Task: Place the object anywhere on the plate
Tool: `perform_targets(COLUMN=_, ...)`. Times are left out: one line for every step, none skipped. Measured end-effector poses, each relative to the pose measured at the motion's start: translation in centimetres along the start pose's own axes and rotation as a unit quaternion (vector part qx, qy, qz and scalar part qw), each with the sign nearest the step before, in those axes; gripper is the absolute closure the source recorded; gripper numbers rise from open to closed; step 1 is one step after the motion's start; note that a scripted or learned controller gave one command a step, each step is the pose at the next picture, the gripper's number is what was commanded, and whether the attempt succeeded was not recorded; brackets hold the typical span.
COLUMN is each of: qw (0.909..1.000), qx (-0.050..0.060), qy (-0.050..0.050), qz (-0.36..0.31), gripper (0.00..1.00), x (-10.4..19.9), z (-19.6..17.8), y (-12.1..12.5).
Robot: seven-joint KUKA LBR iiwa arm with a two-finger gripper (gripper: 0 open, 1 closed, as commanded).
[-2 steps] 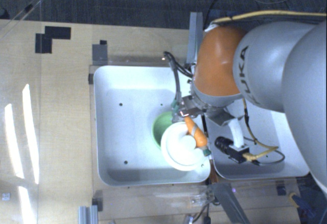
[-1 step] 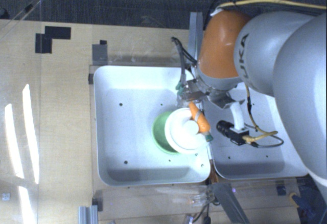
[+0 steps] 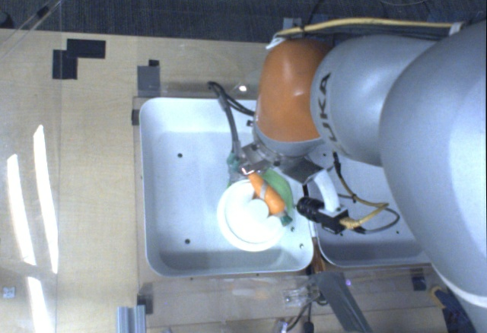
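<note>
orange and green, the object (image 3: 270, 195), a carrot-like thing, lay across the upper right rim of the white plate (image 3: 242, 229) in the left bin (image 3: 171, 179), while the gripper (image 3: 251, 164) sat just above it, mostly hidden beneath the grey arm (image 3: 380, 111).

Worktop (image 3: 84, 172): pale wood grain, light glare streaks toward left of left bin. Left bin (image 3: 179, 195), shallow, white, sits directly on worktop. Right bin (image 3: 373, 252) touching or just beside left bin's right wall, mostly covered by arm. Black L-shaped mark (image 3: 76, 56) on worktop, up and left of left bin, well apart. Grey bracket (image 3: 149, 78) just above left bin's upper-left corner. Another bracket (image 3: 131, 319) below left bin's lower-left corner.
</note>
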State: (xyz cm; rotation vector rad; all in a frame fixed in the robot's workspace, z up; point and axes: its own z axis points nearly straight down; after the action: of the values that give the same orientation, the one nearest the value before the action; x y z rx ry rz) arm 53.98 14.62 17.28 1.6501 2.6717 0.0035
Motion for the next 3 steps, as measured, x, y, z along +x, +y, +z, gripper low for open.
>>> perform_targets(qw=0.9995, qx=-0.001, qy=-0.001, qz=-0.03, gripper=1.0, x=-5.4, z=-1.2, y=-2.7)
perform_targets(qw=0.9865, qx=0.0, qy=0.0, qz=-0.164, gripper=1.0, x=-2.0, z=1.2, y=-1.0)
perform_targets(qw=0.9881, qx=-0.001, qy=-0.001, qz=-0.154, gripper=1.0, x=-10.6, z=-1.2, y=2.5)
